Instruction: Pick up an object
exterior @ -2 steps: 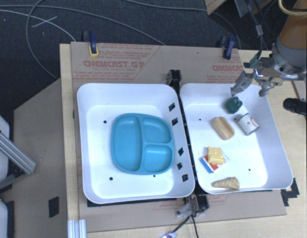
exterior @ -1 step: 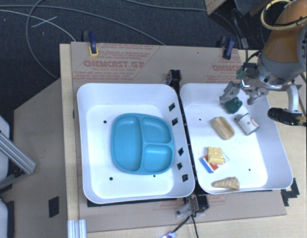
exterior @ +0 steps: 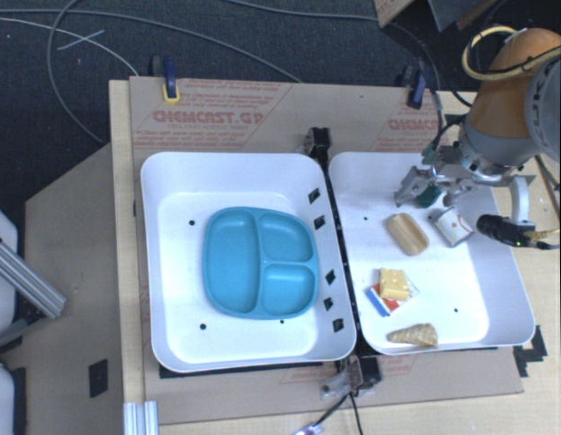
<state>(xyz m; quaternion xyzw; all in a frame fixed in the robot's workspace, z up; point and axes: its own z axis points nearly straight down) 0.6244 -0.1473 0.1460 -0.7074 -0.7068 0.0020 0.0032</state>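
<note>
White plastic makes up both shallow bins, and the right bin [exterior: 498,315] serves as the landmark here: every loose item lies inside it, presumably because that is the arm's picking area. A tan, bread-like roll [exterior: 408,233] sits near the middle of that bin's far half, a yellow block on a red-and-blue piece [exterior: 391,290] lies toward the bin's centre on its left side, and a pale wedge [exterior: 414,335] rests by the bin's near rim. The gripper [exterior: 432,187] hangs low over the bin's far end, just beyond the roll and apart from it; its fingers are splayed with nothing between them (a stance that suits an approach rather than a carry). A small white block [exterior: 452,227], seemingly part of the tool, sits just to the right of the roll. The roll looks like the likeliest target, being nearest the tool. To the left of the right bin, the left bin [exterior: 162,243] holds a blue divided plate [exterior: 259,262], well apart from the arm and probably no part of this pick.
</note>
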